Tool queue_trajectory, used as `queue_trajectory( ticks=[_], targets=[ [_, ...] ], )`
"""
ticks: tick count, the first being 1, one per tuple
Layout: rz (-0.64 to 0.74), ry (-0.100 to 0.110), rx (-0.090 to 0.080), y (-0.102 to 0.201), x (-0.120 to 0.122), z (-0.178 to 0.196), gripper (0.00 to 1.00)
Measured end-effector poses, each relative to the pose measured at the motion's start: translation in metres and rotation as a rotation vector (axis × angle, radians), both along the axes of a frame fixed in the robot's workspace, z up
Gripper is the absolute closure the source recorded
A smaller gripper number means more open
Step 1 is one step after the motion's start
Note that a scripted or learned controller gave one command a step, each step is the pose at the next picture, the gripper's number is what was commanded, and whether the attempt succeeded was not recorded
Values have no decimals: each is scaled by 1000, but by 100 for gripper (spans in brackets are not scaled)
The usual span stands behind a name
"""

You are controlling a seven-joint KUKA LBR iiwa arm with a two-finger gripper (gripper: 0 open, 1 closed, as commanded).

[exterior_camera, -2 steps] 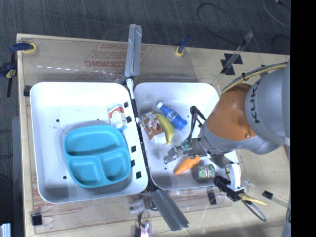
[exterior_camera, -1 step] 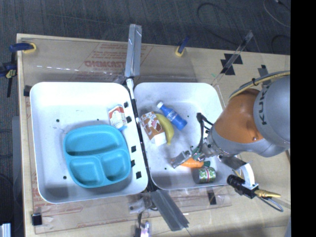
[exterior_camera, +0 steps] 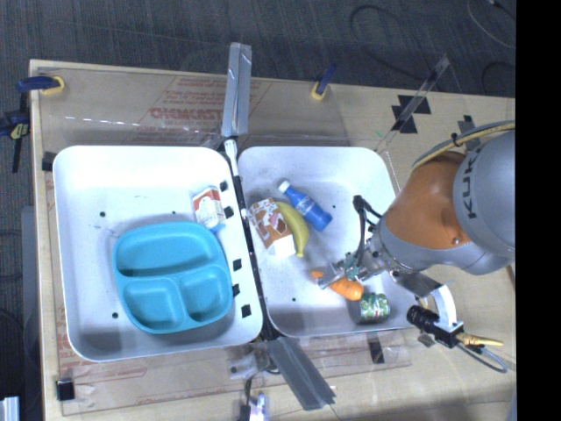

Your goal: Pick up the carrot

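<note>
We see 2 white bins side by side on the bench. In the right bin (exterior_camera: 386, 178) the carrot (exterior_camera: 344, 288) lies near the front edge, an orange piece tilted, with a green can (exterior_camera: 373, 307) just beside it to the right. The gripper (exterior_camera: 352, 268) reaches in from the right and sits low, right over the carrot's upper end, touching or nearly so; we cannot tell how its pincer stands. Farther back in that bin lie a banana (exterior_camera: 295, 225), a small carton (exterior_camera: 271, 225) and a blue bottle (exterior_camera: 306, 206). The left bin (exterior_camera: 79, 235) holds a blue divided tray (exterior_camera: 172, 274) with 3 compartments and a small packet (exterior_camera: 207, 207) by the divider
</note>
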State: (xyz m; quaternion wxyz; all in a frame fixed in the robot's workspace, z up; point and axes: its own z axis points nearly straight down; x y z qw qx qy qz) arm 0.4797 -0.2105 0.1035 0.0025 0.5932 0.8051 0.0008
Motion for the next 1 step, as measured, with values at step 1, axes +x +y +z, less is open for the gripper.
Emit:
queue_trajectory(
  ticks=[1],
  targets=[
    [9,5,1,56,0,129,100]
  ],
)
